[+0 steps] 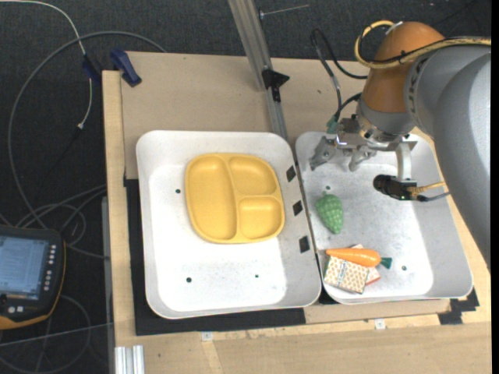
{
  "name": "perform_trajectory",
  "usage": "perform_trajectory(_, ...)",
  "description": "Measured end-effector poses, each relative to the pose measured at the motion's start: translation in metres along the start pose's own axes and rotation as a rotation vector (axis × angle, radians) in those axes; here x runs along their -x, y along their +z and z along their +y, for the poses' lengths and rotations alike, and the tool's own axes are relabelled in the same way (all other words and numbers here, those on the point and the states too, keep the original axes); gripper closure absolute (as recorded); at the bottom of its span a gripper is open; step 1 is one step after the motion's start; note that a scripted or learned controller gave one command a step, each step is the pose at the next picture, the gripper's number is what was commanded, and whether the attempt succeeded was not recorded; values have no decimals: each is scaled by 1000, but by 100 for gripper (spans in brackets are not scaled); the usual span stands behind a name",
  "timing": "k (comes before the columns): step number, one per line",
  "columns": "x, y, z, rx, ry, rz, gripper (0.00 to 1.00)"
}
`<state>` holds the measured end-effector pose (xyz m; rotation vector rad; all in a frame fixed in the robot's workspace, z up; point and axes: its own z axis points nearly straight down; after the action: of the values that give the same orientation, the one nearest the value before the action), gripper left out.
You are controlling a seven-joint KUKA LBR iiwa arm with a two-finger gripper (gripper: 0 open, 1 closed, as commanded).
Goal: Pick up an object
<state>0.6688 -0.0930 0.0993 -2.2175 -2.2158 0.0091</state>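
In the right bin [421, 240] lie a green knobbly toy vegetable [330, 212], an orange carrot [355, 256] and a small patterned packet [347, 275] under the carrot. My gripper [341, 153] hangs over the bin's far left part, above and behind the green vegetable. Its fingers are spread apart with nothing between them. The yellow divided plate [234, 197] rests in the left bin [164, 232].
A metal pole [253, 37] slants up from between the bins. Black clips [297, 209] line the seam where the bins meet. A blue clamp [123, 66] sits at the bench's far left corner, and a handheld screen [27, 275] lies off the bench at left.
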Motion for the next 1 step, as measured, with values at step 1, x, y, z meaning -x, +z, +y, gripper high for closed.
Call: perform_trajectory(1, -1, 7, 0, 4, -1, 0, 0)
